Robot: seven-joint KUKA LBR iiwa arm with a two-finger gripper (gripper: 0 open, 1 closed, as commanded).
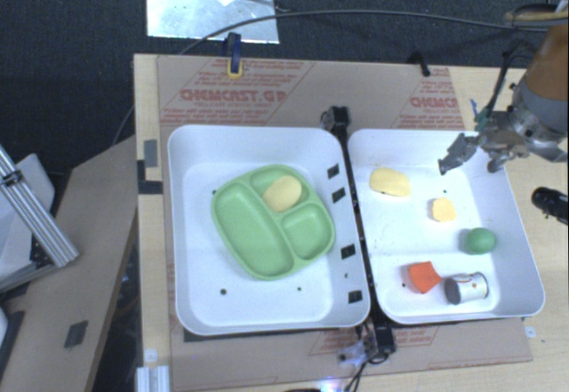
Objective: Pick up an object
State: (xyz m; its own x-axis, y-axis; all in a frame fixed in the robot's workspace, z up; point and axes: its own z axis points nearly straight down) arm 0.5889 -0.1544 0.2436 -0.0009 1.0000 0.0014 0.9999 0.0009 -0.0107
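— Where is your gripper [471,157] now?

— It hangs over the top right part of the right bin [391,306]. Its fingers are spread wide and hold nothing.

— What can you pick up there?

— A big yellow piece [389,182], a small yellow piece [443,210], a green ball [479,241], an orange block [423,276] and a silver can [468,287].

— And the left bin [191,204]?

— A green tray [267,230] lies in it, with a yellow lump [283,194] in one part.
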